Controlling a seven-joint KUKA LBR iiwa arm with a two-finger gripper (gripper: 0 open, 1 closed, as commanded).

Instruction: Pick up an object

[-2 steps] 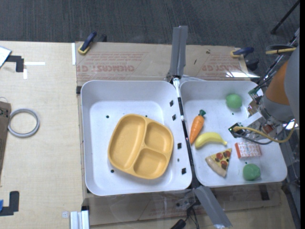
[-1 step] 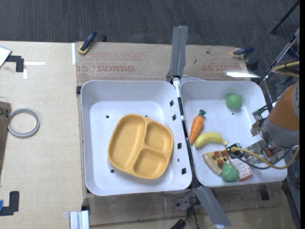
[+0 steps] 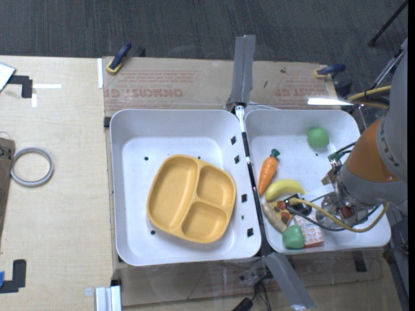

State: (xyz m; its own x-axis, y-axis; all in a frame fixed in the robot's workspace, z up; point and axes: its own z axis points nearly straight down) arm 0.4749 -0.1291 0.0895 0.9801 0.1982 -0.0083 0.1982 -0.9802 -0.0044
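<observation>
Two shallow white bins sit side by side on the bench. The left bin (image 3: pixel 123 173) holds a yellow divided plate (image 3: pixel 192 198) with three compartments, lying flat and turned at an angle. The right bin (image 3: pixel 285 125) holds the loose objects: a green ball (image 3: pixel 318 137) near its far right corner, well apart from the rest; a toy carrot (image 3: pixel 268 172) lying along the bin's left wall with its green top pointing away from the camera; a yellow banana (image 3: pixel 284 188) just beside the carrot's tip; and, nearer the front, a green rounded piece (image 3: pixel 293 237) touching a small pink-and-white box (image 3: pixel 310 233). A flat tan item with dark and red spots (possibly a toy pizza slice, though it is partly covered) lies under the banana (image 3: pixel 275 215). The arm comes in from the right, its orange band above the wrist, and the gripper (image 3: pixel 337 207) is low in the bin's front right area among cables, just beside the box; whether its fingers are apart or together cannot be told. A roll of tape (image 3: pixel 30 167) rests on the bench far left.
</observation>
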